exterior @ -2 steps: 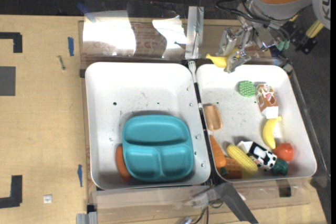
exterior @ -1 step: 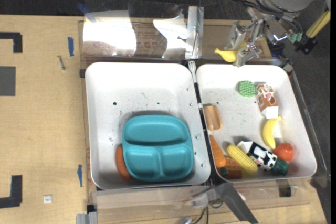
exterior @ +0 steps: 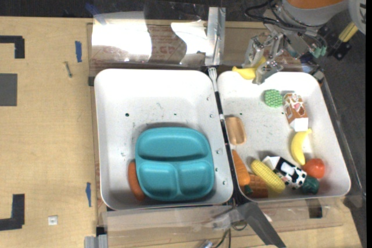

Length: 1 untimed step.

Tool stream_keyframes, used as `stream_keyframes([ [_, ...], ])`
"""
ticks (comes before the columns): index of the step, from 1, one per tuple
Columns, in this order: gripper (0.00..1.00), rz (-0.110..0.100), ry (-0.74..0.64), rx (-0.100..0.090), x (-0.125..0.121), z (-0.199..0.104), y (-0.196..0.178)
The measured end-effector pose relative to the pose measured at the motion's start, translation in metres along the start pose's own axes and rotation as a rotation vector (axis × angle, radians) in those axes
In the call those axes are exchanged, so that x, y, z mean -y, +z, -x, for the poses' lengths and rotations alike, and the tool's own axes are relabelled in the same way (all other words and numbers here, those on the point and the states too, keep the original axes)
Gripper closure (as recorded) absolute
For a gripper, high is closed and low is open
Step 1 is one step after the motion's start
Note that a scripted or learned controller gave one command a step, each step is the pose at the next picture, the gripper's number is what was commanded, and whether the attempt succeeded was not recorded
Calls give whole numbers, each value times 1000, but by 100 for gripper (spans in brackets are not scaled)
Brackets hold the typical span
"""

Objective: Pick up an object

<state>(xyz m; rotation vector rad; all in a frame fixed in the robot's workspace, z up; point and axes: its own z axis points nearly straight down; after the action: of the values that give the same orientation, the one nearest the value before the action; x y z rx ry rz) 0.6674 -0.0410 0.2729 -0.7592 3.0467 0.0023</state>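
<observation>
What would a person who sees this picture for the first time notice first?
Most likely the big teal divided tray lying in the left bin. Next, the bright toy foods in the right bin: a banana, a corn cob and a tomato near its front. The gripper hangs over that bin's back edge, by a small yellow piece.

two bins sit side by side. the left bin point(exterior: 110, 96) holds a divided tray point(exterior: 173, 162) toward its near edge. the right bin point(exterior: 331, 125) holds a ball point(exterior: 272, 97) at the back, a banana point(exterior: 298, 147) on the right, and a corn cob point(exterior: 267, 175) near the front, just left of a toy cow point(exterior: 289, 172).
</observation>
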Motion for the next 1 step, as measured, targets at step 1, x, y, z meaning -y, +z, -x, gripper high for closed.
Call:
stream_keyframes([
  [1, 100, 0, -184, 1, -19, 10, 27],
])
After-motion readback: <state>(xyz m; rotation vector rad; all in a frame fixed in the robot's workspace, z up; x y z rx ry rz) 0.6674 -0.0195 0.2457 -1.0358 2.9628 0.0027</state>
